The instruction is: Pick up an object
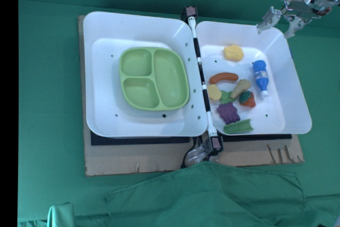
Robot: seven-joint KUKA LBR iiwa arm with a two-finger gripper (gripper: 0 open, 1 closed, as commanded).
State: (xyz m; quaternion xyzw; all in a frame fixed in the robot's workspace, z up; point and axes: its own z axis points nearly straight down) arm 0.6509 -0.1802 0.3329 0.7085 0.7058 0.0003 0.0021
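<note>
The right bin point(295, 98) holds several toy foods: a yellow corn piece point(233, 52), a red sausage point(223, 77), a blue bottle point(260, 77), a strawberry point(246, 99), a purple grape bunch point(228, 112) and a green pea pod point(238, 126). My gripper point(280, 23) hangs open above the far right corner of this bin, with nothing between its fingers. It is well above and behind the blue bottle.
The left bin point(101, 87) holds a light green divided plate point(154, 78). A black-and-white hinge bar point(201, 77) runs between the bins. Both bins rest on brown cardboard point(133, 165) over green cloth, with folded cloth point(212, 196) at the front.
</note>
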